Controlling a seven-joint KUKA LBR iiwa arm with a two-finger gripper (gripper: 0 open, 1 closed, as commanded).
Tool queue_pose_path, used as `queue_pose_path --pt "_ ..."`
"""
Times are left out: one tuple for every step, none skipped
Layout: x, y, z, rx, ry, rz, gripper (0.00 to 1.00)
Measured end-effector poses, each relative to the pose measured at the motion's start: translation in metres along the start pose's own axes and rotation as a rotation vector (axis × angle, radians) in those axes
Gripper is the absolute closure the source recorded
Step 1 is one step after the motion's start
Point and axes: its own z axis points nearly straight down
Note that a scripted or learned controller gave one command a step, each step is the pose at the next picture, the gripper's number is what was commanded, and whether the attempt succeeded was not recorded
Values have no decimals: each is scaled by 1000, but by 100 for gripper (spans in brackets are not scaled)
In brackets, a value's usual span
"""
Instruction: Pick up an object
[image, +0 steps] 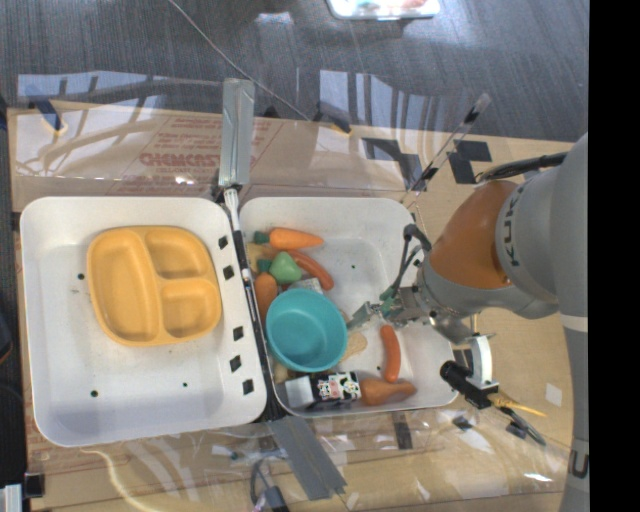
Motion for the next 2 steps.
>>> queue_pose_path --pt "1 2 -10 -2 0 -6 100" --pt "1 1 -10 -1 0 -6 0"
